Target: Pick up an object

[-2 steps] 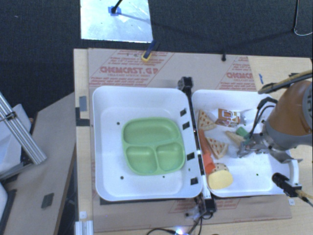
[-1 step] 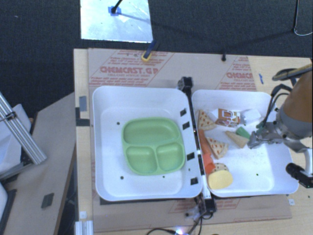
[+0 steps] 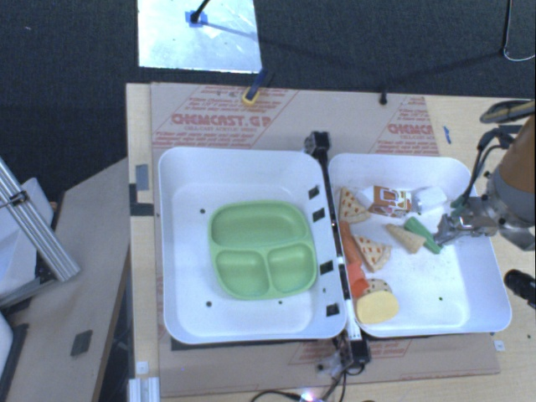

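The toys lie in the right bin (image 3: 481, 308), crowded toward its left half: a green piece (image 3: 424, 234) beside a tan wedge (image 3: 404, 238), a brown-and-white packet (image 3: 390, 199), a pale lump (image 3: 430, 197), two pizza slices (image 3: 353, 206) (image 3: 372, 252), an orange carrot (image 3: 353, 262) along the left wall, and a yellow round (image 3: 377, 306) near the front-left corner; the gripper (image 3: 445, 227) sits low over the bin, its tip just beside the green piece; how far it is open, and whether it has hold of anything, I cannot tell. The bin's right and front parts are bare white floor, with open room there; the arm (image 3: 512, 182) crosses the right rim. The left bin (image 3: 180, 249) holds a green divided plate (image 3: 261, 249), with bare margin all round it. Both bins rest on a board (image 3: 218, 115) printed with red lettering, on a bench (image 3: 92, 241); behind lies dark carpet (image 3: 67, 48) with a shiny sheet (image 3: 201, 23) on it.
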Motion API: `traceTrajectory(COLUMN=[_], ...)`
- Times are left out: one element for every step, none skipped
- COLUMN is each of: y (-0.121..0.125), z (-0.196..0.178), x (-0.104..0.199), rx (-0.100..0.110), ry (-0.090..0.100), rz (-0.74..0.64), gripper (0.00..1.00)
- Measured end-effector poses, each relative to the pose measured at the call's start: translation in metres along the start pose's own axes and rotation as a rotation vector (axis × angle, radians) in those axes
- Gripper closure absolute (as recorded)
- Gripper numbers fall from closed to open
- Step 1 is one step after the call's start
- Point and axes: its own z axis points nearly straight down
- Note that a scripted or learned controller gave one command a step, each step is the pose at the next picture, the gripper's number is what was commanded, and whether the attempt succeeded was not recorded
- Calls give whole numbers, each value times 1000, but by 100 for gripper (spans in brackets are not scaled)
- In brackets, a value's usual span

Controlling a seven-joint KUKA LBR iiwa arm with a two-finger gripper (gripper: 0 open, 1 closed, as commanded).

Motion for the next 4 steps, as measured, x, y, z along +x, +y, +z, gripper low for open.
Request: traceTrajectory(y=[2, 6, 3, 3], z=[-25, -30, -18, -28], x=[0, 62, 122, 154], rx=[1, 4, 5, 4], ry=[0, 4, 4, 3], rz=[0, -6, -6, -3], gripper=[100, 100, 100, 100])
